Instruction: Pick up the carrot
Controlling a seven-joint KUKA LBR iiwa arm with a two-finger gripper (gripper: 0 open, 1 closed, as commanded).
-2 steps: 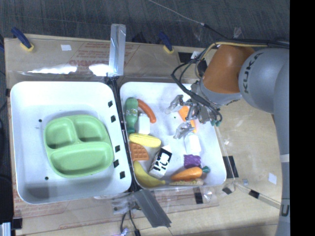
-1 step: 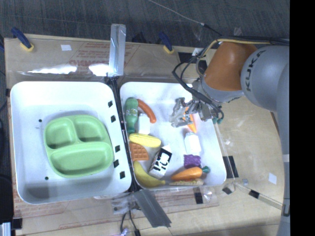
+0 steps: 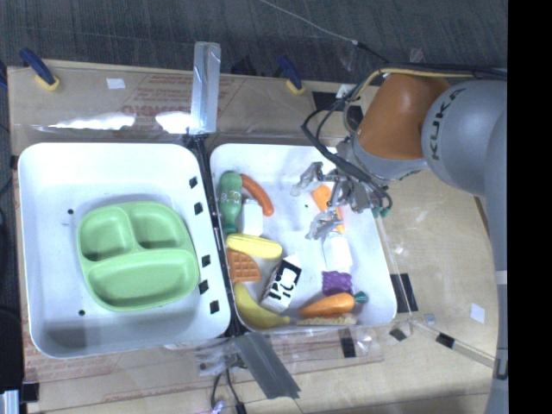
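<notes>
lying along bin's near wall | carrot (image 3: 329, 304) tip left, greens right | fingers (image 3: 316, 202) open

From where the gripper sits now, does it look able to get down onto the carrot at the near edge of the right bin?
Probably yes. The carrot lies uncovered on top, though the purple toy crowds it on one side and the bin wall on the other. The gripper is over the same bin, farther back.
</notes>
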